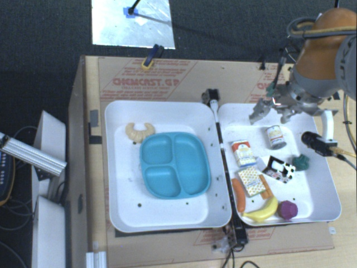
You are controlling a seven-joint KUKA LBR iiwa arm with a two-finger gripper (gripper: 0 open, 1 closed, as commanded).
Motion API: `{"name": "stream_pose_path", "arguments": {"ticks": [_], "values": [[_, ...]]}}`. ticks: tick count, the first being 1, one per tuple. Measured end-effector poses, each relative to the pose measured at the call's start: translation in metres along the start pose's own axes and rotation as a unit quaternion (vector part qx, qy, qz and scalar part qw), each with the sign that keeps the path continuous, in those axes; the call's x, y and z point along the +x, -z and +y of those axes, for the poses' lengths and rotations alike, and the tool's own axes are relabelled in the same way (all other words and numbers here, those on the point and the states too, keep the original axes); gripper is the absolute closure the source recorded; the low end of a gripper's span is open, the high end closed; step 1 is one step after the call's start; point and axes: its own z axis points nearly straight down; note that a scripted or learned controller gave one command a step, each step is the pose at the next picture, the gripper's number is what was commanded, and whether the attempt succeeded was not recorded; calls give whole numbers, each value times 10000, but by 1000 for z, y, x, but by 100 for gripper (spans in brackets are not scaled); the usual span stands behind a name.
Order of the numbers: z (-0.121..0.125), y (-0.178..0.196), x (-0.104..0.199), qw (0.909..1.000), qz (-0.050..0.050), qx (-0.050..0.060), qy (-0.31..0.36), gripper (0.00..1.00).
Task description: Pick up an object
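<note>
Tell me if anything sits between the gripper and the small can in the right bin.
Nothing visible does. The gripper hangs above the bin's far end, and the can lies just in front of it, with bare bin floor around it.

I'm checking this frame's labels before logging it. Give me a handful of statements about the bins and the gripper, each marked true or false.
1. The blue divided tray lies in the left bin. True.
2. The banana lies on the blue divided tray. False: it lies at the right bin's near edge, beside the purple object.
3. The gripper hangs over the right bin, with nothing between its fingers. True.
4. The croissant-shaped pastry shares a bin with the small can. False: the pastry is in the left bin, the can in the right.
5. The carrot lies near the divider between the bins. True.
</note>
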Motion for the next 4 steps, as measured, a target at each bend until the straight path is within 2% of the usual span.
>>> {"name": "stream_pose_path", "arguments": {"ticks": [1,2,3,4], "values": [[-14,-105,-15,10000,1,19,-10,0],[44,-104,-60,10000,-12,-29,-3,0],[43,-98,-93,10000,-7,-10,-7,0],[52,-143,-89,10000,-2,3,4,0]]}}
